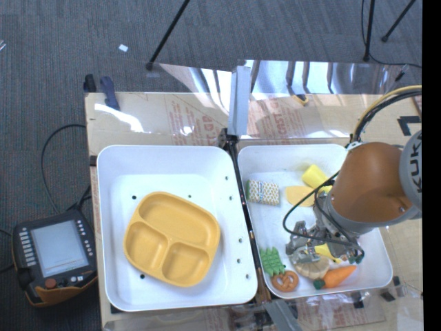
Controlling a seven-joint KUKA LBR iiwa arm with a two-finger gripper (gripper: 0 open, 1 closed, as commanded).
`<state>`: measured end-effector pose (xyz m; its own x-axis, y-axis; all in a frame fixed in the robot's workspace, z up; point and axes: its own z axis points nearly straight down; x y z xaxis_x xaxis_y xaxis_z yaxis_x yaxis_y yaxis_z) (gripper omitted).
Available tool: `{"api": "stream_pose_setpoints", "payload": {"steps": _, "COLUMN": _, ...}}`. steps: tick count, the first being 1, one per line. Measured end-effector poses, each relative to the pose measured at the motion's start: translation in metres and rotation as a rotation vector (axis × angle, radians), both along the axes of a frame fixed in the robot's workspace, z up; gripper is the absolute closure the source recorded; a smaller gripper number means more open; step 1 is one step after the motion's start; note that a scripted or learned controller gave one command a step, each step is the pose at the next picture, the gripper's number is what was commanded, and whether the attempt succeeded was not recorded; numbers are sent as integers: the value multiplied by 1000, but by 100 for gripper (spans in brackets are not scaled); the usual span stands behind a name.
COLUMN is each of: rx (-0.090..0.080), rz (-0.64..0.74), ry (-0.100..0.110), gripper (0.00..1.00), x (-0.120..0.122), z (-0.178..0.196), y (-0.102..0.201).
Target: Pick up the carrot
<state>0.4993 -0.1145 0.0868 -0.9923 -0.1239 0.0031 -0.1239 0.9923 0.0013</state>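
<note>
hand: grip state unreadable, wrist hides it | carrot: beside, lower right

Two white bins, left and right, of smooth, slightly glossy plastic. Yellow sectioned plate, matt moulded plastic with soft highlights on its rims. Carrot, smooth orange plastic with a green tip. Pretzel, glossy brown. Green toy piece, ridged plastic. Wafer-like block, rough and speckled. Bench top, brown cardboard or board under reflective film or tape. Arm band, satin orange; gripper, dark metal with exposed cables. Floor, coarse grey carpet.
</note>
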Motion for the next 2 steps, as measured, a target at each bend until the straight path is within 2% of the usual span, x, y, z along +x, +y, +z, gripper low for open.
{"api": "stream_pose_setpoints", "payload": {"steps": 1, "rx": 1, "rz": 0, "ry": -1, "gripper": 0, "x": 0, "z": 0, "y": 0}}
{"api": "stream_pose_setpoints", "payload": {"steps": 2, "rx": -1, "rz": 55, "ry": -9, "gripper": 0, "x": 66, "z": 26, "y": -84}}
